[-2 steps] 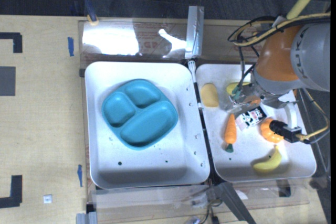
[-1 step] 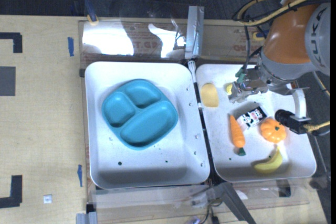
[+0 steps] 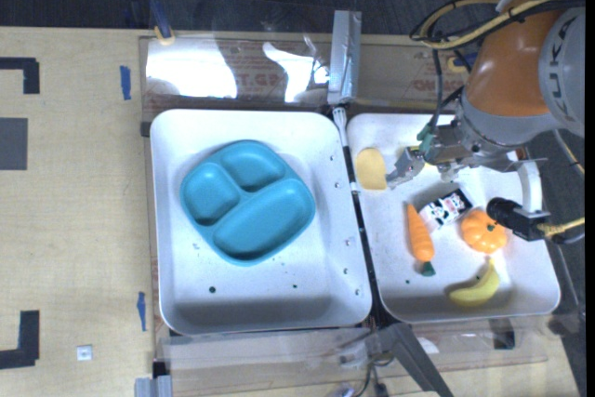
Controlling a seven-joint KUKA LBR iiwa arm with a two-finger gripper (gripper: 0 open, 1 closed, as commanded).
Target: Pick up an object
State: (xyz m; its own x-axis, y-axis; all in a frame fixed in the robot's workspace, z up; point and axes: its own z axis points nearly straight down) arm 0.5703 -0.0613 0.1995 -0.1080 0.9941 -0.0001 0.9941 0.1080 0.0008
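A blue plate (image 3: 247, 198) is showing against one white bin (image 3: 186, 293). An orange carrot (image 3: 420, 235) with a green tip, an orange pumpkin (image 3: 484, 231), a yellow banana (image 3: 474, 287), a pale yellow lemon (image 3: 371, 168) and a black-and-white cow toy (image 3: 445, 207) are colouring the other white bin (image 3: 530, 293).

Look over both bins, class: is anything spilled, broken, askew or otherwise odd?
Nothing stands out. The blue divided plate lies flat in the left bin. In the right bin the carrot, banana, orange pumpkin-like toy, pale yellow piece and small black-and-white item lie loose and look intact.
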